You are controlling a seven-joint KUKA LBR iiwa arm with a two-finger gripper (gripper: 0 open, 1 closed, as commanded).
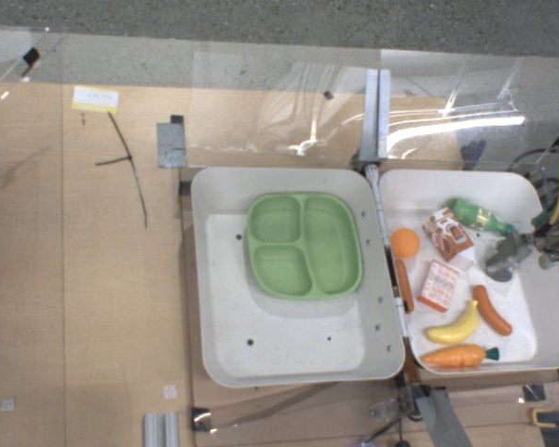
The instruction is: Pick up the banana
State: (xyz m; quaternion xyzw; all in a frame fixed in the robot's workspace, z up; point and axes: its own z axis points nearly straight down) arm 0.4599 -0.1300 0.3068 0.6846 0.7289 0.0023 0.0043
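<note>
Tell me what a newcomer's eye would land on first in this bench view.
Probably the green divided tray, sitting alone in the left bin. Next, the cluster of toy food in the right bin: the yellow banana near the front, the carrot just below it, and an orange ball by the divider. The gripper sits at that bin's right side, apart from the banana.

Two bins [214, 361], one tray [305, 246], one banana [455, 326], one carrot [458, 356], two sausages [492, 310], two cartons [439, 286], one orange [405, 242], one bottle [480, 217].

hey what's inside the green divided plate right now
The green divided plate sits in the left bin. All three of its compartments look bare, and nothing covers them. The banana lies in the right bin.
</note>
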